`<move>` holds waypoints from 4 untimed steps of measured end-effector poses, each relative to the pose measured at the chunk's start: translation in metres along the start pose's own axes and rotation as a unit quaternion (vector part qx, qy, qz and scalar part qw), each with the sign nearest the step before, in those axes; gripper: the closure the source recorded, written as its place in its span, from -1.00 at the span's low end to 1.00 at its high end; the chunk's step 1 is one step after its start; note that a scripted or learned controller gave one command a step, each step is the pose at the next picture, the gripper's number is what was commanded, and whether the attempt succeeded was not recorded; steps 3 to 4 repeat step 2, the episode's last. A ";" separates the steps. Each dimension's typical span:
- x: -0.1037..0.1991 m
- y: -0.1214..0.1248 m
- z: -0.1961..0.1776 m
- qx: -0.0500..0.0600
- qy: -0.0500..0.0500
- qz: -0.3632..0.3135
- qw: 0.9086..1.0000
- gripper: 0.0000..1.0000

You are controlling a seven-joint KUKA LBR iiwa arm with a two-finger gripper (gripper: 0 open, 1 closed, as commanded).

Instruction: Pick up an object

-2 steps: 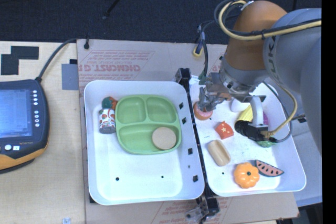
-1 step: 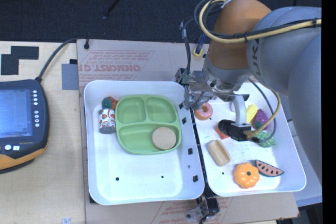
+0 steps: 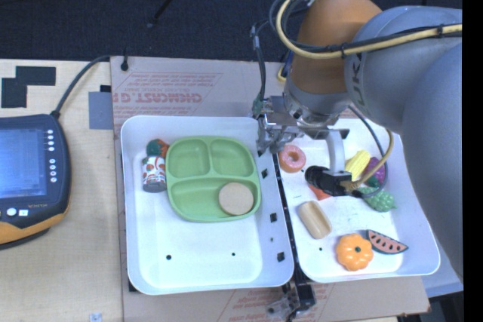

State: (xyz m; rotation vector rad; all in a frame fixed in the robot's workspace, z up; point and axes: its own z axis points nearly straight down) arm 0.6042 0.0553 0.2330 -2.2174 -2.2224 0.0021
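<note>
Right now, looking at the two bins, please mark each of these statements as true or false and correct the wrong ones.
1. The green tray lies in the left bin. True.
2. The round cracker sits in the tray's large lower compartment. True.
3. The donut is inside the green tray. False: it lies in the right bin, near the divider.
4. The orange pumpkin touches the small can. False: they are in different bins.
5. The watermelon slice lies beside the pumpkin. True.
</note>
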 end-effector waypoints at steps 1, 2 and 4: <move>-0.012 -0.007 -0.001 0.001 0.000 0.001 1.000 1.00; -0.011 -0.002 -0.002 0.000 0.000 0.001 1.000 1.00; -0.011 -0.002 -0.002 0.000 0.000 0.001 1.000 1.00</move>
